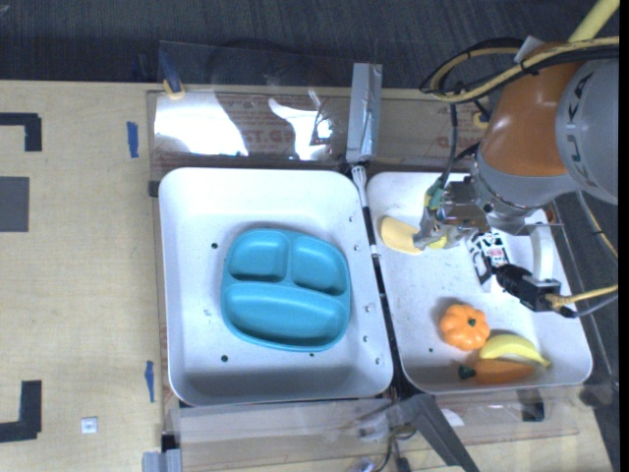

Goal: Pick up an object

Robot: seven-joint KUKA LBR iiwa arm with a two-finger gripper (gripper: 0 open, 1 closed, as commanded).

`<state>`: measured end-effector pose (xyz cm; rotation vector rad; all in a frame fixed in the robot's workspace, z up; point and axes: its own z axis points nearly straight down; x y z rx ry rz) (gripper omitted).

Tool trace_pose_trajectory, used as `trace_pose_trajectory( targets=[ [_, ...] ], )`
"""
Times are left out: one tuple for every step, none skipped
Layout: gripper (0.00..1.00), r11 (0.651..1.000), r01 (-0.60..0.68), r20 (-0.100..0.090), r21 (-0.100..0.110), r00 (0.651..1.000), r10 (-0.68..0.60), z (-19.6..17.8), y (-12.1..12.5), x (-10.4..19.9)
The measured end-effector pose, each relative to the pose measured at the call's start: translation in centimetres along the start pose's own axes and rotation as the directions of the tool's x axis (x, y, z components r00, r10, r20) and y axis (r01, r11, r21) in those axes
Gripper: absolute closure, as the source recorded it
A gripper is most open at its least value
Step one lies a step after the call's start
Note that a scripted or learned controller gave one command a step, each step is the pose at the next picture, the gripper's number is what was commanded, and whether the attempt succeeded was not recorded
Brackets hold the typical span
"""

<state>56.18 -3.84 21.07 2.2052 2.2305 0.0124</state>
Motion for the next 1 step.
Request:
trace_pose_trajectory(
  targets=[
    [1.00, 0.978, -0.210, 0.005, 0.009, 0.978, 0.210, 2.72, 1.07, 1.02]
  ],
)
